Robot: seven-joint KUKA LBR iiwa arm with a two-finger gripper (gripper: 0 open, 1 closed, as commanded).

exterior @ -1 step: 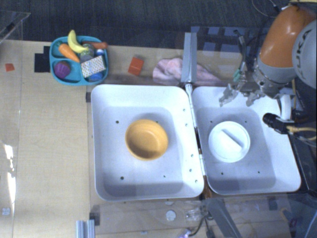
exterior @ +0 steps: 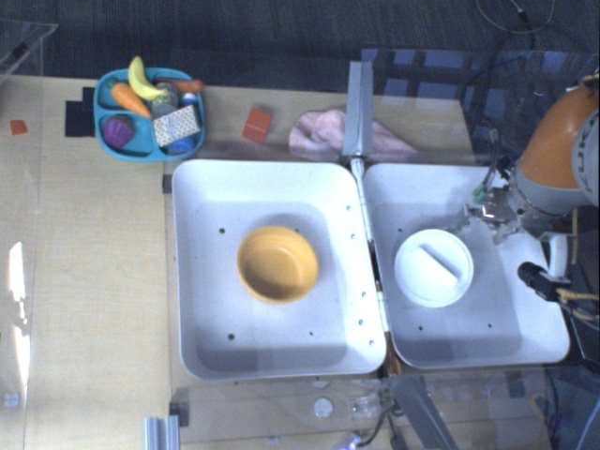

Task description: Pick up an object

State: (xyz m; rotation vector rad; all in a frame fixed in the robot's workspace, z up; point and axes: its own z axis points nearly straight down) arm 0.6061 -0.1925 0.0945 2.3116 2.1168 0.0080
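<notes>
No brand, label or writing can be read anywhere in the frame. A yellow bowl point(exterior: 277, 263) sits upright near the middle of the left white bin point(exterior: 202, 345), and a round white dish point(exterior: 433, 267) with a slanted bar across its top lies in the centre-left of the right white bin point(exterior: 487, 340). The tool point(exterior: 491, 216) hangs at the upper right of the right bin, just up and to the right of the white dish and apart from it — well away from the yellow bowl, which lies across the divider to the left. Whether the tool is spread or pressed together I cannot tell; it is too small and cluttered with cabling, and nothing is seen gripped in it. The grey arm with its orange band point(exterior: 562, 139) comes in from the right edge. On the tabletop point(exterior: 84, 279) at upper left stands a blue tray point(exterior: 103, 137) of toy food, with a small red block point(exterior: 257, 124) and a pink cloth point(exterior: 323, 134) further right — all above the bins
</notes>
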